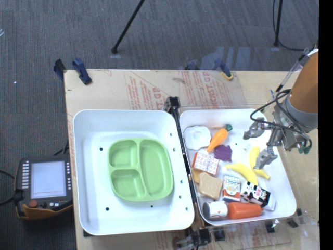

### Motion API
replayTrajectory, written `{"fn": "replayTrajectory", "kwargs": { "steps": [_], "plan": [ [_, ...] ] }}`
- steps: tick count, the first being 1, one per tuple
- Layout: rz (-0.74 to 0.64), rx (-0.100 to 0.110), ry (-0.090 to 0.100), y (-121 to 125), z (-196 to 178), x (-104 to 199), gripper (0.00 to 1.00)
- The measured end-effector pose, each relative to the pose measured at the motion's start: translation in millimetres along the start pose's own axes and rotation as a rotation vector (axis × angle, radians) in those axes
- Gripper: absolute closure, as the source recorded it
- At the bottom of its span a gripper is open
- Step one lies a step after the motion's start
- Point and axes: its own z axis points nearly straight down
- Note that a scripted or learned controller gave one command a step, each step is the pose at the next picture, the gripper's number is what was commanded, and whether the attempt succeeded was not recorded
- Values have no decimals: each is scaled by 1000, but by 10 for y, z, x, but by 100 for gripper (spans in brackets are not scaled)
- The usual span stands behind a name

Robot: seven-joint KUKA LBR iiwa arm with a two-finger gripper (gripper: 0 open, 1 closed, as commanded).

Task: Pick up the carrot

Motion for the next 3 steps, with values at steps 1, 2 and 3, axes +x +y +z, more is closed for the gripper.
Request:
{"fn": "replayTrajectory", "kwargs": {
  "steps": [1,2,3],
  "plan": [
    [128,0,-7,122,1176,-823,0],
    [271,-1,-1,793,1192,-629,0],
    [266,-1,-4,809,1081,-645,100]
  ]
}}
